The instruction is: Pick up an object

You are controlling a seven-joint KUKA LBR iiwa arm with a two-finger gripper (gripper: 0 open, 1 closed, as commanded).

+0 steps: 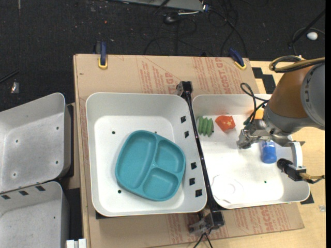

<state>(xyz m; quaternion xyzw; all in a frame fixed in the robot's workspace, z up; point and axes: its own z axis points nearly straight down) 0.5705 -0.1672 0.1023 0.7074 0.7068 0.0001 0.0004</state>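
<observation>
In the right bin [243, 195], near its front edge, a pale round lid-like thing [226, 186] lies flat on the white floor. Farther back stands the blue cylinder [268, 152], which looks like a small bottle or cup. The pincer [250, 137] hangs just to the upper left of it, very near; whether it touches I cannot tell. How far the pincer is opened I also cannot tell, and nothing is seen between its tips. So I judge the blue cylinder is the nearest thing to take, a short way toward the front and the right wall. Behind the pincer lie the red object [225, 122] and the green ribbed piece [206, 126], well apart from the cylinder.
</observation>
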